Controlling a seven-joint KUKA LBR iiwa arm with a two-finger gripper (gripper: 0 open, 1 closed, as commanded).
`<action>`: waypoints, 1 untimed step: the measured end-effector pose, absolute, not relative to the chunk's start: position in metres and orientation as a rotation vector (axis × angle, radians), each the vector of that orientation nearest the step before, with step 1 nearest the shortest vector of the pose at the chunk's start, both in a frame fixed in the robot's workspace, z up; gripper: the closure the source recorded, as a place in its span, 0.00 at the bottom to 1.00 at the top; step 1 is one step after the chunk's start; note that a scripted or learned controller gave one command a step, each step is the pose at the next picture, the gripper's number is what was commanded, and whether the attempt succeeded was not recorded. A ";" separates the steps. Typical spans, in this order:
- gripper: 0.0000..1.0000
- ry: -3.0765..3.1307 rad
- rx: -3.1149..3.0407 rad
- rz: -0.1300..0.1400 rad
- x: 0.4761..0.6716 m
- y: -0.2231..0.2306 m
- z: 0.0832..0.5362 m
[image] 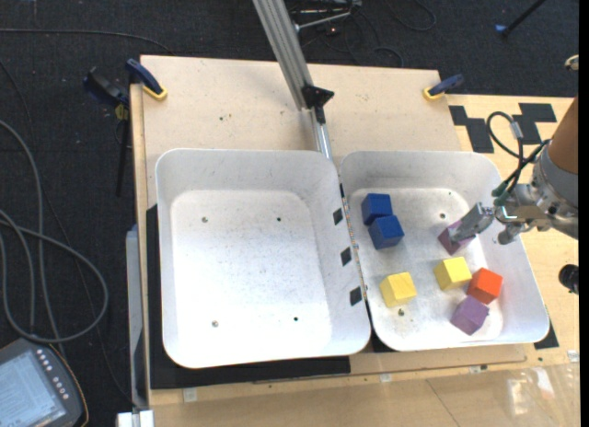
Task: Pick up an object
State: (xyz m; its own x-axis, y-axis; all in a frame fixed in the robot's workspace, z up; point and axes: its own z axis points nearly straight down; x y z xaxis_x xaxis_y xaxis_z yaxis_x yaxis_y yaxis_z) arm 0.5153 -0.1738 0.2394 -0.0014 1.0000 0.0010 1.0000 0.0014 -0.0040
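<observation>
I see the mauve block in the right bin, near its right wall, and the gripper is directly at it, with the block at its fingertips. I judge that the block is clamped, because it sits tilted against the tips and not flat like the others. Whether it is lifted off the floor I cannot tell.

The other pieces lie apart from it: two blue blocks touching each other near the middle divider, a yellow block below them, and a second yellow block, an orange block and a purple block grouped near the lower right corner. The left bin has only its bare floor. The arm comes in low from the right, I think so that the fingers clear the bin wall.
</observation>
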 end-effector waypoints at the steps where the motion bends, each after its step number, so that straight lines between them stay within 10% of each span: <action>1: 0.00 -2.222 -2.221 0.000 0.516 -0.174 0.241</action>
State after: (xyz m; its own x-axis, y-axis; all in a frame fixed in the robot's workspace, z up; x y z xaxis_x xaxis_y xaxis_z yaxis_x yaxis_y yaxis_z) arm 0.5160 -0.1740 0.2414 -0.0001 1.0000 -0.0001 1.0000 0.0001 -0.0001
